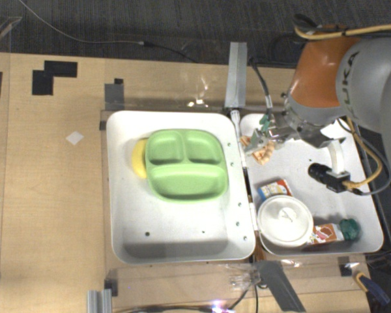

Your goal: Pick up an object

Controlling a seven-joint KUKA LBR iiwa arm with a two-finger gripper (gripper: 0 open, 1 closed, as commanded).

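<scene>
— Grey arm with the orange band: has its two-finger gripper (266,133) lifted anything?

— Not as far as I can judge. It hangs low over the far left corner of the right shallow white bin (355,207), just beside a crumpled orange-and-tan packet (263,151) that lies on the bin floor. Nothing looks raised, so the whole pick seems left to do.

— Open or closed?

— I cannot tell; the wrist's bulk covers it and the corner is cluttered.

— Other candidates?

— A round white lidded tub (285,219), a small red-and-white carton (274,189) and a lying packet with a green cap (335,231) sit in the same bin. The left shallow white bin (176,233) holds a green divided plastic plate (186,163).

— Anything hidden?

— A yellow object (138,158) peeks from under the plate's left edge; I can't identify it. Labels are too small to read.
</scene>
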